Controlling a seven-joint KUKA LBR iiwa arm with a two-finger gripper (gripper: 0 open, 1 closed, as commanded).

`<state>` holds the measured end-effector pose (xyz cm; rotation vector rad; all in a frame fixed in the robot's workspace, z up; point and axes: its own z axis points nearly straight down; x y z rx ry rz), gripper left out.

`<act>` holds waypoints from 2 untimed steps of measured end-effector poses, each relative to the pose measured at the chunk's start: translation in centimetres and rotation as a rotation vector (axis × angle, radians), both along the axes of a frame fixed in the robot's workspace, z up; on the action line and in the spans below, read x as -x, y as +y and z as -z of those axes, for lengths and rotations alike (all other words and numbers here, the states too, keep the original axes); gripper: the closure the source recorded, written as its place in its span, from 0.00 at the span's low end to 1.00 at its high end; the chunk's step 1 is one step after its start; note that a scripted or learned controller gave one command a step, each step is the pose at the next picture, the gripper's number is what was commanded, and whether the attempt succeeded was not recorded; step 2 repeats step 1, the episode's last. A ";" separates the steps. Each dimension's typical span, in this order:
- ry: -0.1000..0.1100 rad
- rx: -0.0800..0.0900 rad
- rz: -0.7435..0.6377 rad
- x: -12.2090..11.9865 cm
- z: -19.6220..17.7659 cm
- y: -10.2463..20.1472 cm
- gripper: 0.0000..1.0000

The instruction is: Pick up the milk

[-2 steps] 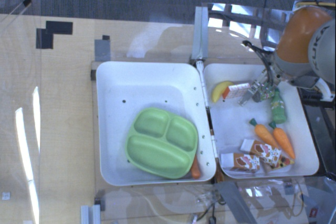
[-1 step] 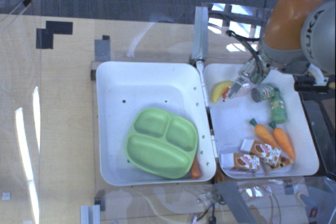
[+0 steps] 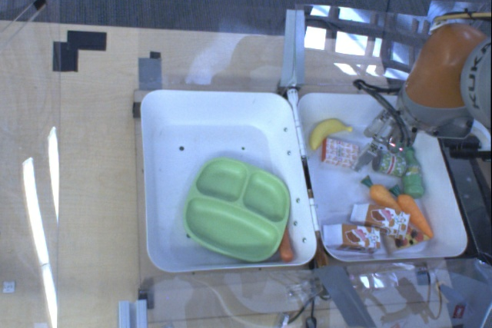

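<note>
Milk, a small red-and-white carton (image 3: pixel 340 153), looks light and crushable; pinch its flat sides. Hand (image 3: pixel 382 148): grip unreadable.

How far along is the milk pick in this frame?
Nothing looks done: the milk carton lies in the right bin beside the banana. In hand: the gripper is low in that bin, just right of the carton. Left: grasping and lifting the carton.
</note>
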<state>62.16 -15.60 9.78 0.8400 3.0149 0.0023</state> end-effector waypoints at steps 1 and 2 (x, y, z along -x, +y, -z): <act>0.002 0.001 -0.189 7.1 -1.1 0.8 0.00; 0.002 0.001 -0.189 7.1 -1.1 0.8 0.00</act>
